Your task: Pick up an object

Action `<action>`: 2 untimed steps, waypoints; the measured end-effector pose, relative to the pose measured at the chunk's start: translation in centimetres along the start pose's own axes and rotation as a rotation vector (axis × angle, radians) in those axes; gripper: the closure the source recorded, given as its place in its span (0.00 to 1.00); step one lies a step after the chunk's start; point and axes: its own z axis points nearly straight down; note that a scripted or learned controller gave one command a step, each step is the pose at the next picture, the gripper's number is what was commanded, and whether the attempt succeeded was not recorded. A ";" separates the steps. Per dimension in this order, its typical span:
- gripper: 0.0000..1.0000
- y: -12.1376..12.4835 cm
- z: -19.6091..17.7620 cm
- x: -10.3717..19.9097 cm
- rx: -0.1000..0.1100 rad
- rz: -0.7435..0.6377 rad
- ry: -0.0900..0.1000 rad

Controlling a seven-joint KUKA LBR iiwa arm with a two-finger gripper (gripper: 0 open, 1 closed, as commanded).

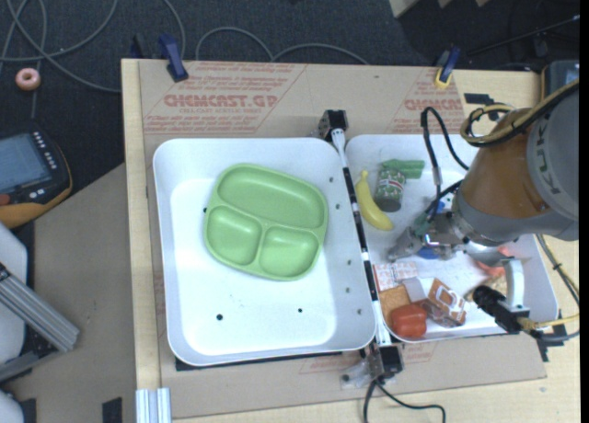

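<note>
My gripper (pixel 416 239) hangs low over the middle of the right bin (pixel 543 306), with the grey and orange arm (pixel 504 182) reaching in from the right. A yellow banana (pixel 372 207) lies just to its upper left, beside a green can (pixel 392 184) lying on its side. In front of the gripper sit a red round fruit (pixel 409 321), a brown cracker (pixel 394 297), a brown and white snack packet (pixel 445 303) and a printed card (pixel 394 273). Something small and blue (pixel 431 245) shows right under the gripper; I cannot tell what it is.
The left bin (pixel 184 302) bears a light green divided plate (pixel 265 221) in its upper middle. A black clamp (pixel 333 123) sits where the bins meet at the back. Cables loop over the arm and the right bin's far side.
</note>
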 end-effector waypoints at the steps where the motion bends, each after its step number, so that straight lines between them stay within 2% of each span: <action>1: 0.00 3.6 0.0 -1.3 -0.001 -0.001 0.000; 2: 1.00 3.6 -1.0 -1.3 -0.002 -0.001 0.000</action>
